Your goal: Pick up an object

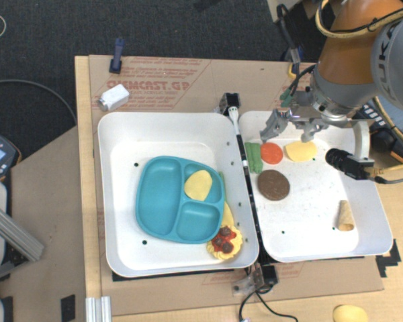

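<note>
My gripper (289, 131) hangs over the back of the right bin (322, 247), its two fingers spread open with nothing between them. Just in front of it lie an orange-red disc (272, 153) and a pale yellow disc (300, 151). A green strip (254, 157) lies against the bin's left wall. A brown round cookie (273, 184) sits nearer the middle. A tan cone (344, 215) rests toward the right side.
The left bin (117, 180) holds a teal divided plate (168, 203) with a yellow piece (199, 184) on it. A yellow item topped with red bits (225, 240) lies at its front right corner. The arm's black cable fitting (346, 163) overhangs the right bin's edge.
</note>
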Controlling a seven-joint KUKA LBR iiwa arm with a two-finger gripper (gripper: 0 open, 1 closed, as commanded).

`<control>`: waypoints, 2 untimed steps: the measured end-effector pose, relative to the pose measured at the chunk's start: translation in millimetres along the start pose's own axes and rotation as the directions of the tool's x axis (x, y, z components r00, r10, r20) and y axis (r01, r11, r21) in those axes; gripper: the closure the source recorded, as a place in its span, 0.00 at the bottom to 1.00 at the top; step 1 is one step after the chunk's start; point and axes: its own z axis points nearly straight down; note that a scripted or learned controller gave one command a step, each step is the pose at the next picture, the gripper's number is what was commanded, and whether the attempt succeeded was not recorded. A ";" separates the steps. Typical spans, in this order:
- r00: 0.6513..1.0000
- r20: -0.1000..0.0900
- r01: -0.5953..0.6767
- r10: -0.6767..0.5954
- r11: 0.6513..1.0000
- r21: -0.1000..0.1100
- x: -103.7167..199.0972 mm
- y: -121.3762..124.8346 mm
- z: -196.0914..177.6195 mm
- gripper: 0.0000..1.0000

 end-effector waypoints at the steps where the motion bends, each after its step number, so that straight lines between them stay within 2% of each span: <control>1: 1.000 0.005 -0.006 0.007 0.999 -0.032 12.8 -44.3 -244.5 0.00; 2: 1.000 0.007 -0.007 0.007 1.000 -0.017 12.9 -43.3 -244.7 1.00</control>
